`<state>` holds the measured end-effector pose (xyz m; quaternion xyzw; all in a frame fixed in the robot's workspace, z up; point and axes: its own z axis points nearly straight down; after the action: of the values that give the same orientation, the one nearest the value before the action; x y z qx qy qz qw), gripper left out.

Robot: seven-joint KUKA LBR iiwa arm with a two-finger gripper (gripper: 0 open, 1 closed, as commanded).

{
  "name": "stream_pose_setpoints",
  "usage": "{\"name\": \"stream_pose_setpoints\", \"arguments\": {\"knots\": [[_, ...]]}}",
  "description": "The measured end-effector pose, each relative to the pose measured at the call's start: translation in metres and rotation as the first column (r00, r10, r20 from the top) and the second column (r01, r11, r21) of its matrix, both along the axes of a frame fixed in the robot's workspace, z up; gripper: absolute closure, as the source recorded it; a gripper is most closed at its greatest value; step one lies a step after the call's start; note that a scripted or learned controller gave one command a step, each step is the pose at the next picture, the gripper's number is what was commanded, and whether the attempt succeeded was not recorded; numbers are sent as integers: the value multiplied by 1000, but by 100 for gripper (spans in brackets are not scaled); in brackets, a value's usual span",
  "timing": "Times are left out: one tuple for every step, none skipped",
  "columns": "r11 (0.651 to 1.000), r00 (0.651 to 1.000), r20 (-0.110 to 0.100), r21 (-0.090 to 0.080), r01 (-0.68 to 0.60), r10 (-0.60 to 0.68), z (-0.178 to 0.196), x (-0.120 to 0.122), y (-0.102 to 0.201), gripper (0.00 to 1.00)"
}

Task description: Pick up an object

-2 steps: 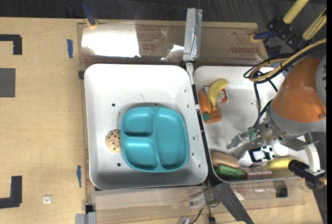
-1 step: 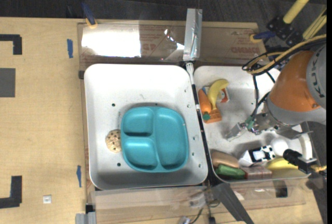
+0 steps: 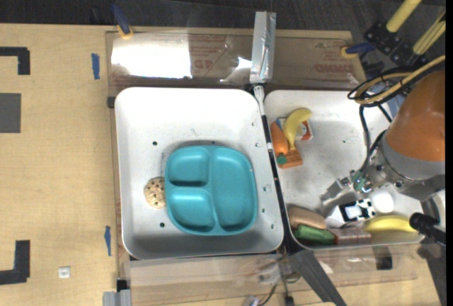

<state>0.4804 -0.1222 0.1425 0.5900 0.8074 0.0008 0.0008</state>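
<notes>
Judged the pick as not yet done: saw nothing lifted or plainly held, and counted both grasp and lift as work remaining. Found the hand (image 3: 345,191) low in the right bin (image 3: 333,106), hanging from the arm at the right; could not tell whether apart or together. Spotted a black-and-white toy (image 3: 356,211) just below the hand, touching or nearly so, and a banana (image 3: 391,224) just past that, below and right. Noted a green piece (image 3: 315,232) and a tan piece (image 3: 306,216) near, below and left of the hand. Placed a carrot (image 3: 282,145) well apart, up and left. Took the toy for the likeliest target.
</notes>
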Motion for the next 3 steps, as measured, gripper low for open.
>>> {"name": "stream_pose_setpoints", "arguments": {"knots": [[997,997,2,0,-80,80,-55,1,-26,0],[997,997,9,-3,-79,79,-44,3,-27,100],[996,996,6,-3,87,-87,-54,1,15,100]]}}
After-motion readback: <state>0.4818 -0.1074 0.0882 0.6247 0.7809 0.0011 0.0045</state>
